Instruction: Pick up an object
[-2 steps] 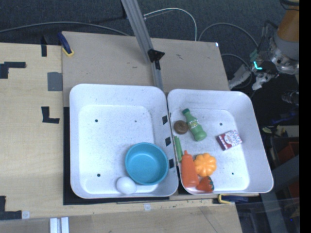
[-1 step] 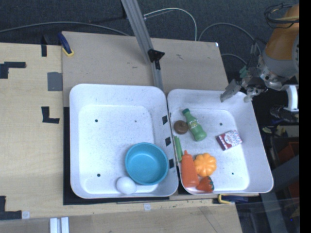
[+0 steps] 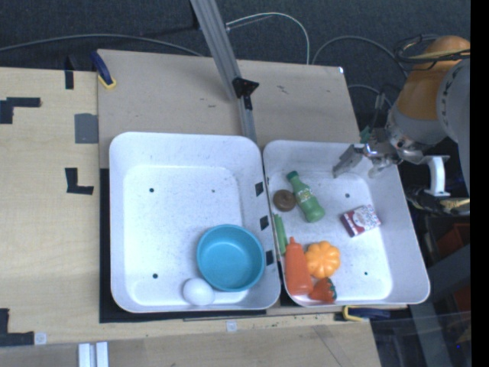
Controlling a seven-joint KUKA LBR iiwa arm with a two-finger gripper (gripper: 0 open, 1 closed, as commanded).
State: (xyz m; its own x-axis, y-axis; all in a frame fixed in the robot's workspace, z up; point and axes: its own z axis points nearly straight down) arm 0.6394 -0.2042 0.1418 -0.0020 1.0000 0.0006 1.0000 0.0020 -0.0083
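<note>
My gripper (image 3: pixel 360 165) hangs over the far right corner of the right bin (image 3: pixel 397 277), its fingers spread open with nothing between them. Below and left of it lie a green bottle (image 3: pixel 305 196) and a small brown round object (image 3: pixel 284 199). A red and white carton (image 3: pixel 360 220) rests near the bin's right side. At the near edge sit an orange pumpkin (image 3: pixel 322 258), an orange-red bottle (image 3: pixel 296 267) and a small red item (image 3: pixel 325 290). A thin green piece (image 3: pixel 280 234) lies along the left wall.
The left bin (image 3: pixel 153 174) holds a blue bowl (image 3: pixel 229 257) and a white ball (image 3: pixel 198 290) at its near right corner. A grey pole (image 3: pixel 221 48) slants down to the bins' far edge. Cables trail behind the bench.
</note>
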